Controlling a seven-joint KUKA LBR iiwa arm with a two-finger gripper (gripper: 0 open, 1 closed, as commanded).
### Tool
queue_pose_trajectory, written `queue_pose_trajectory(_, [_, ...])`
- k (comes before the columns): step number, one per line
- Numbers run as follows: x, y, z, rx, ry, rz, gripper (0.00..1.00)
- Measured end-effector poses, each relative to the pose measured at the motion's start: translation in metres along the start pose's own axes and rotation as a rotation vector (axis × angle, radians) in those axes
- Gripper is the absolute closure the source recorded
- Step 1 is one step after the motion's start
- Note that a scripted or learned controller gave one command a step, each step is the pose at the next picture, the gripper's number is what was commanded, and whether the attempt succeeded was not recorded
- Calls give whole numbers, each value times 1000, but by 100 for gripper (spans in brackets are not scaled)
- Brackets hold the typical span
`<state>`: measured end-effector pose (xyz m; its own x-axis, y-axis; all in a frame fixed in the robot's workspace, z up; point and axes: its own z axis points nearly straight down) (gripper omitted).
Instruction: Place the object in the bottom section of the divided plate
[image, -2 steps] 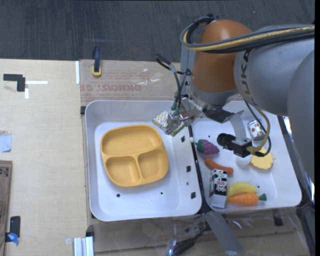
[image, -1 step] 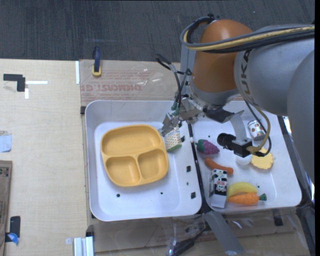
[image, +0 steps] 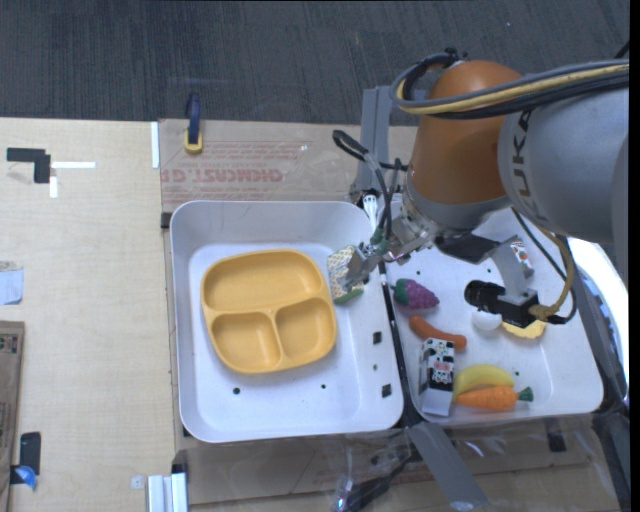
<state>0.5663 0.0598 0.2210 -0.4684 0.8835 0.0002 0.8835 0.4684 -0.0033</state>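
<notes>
A yellow divided plate (image: 268, 310) lies in the left bin (image: 200, 400), with one wide section on its far side and two smaller ones on its near side. My gripper (image: 358, 268) reaches in from the right over the wall between the bins, just off the plate's right rim. It is shut on a small pale checkered object with a green part (image: 346, 274), which hangs at the fingertips beside the plate's rim. All three plate sections are bare.
The right bin (image: 570, 390) holds purple toy grapes (image: 415, 294), a red-orange chili (image: 437, 328), a black-and-white carton (image: 437, 366), a banana (image: 482, 376), a carrot (image: 490, 398) and a small white-and-yellow piece (image: 520, 327). Cardboard (image: 260, 165) lies behind the bins.
</notes>
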Motion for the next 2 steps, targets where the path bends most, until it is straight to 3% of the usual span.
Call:
queue_pose_trajectory(1, [-2, 0, -8, 0, -1, 4, 100])
queue_pose_trajectory(2, [-21, -62, 31, 0, 0, 39, 100])
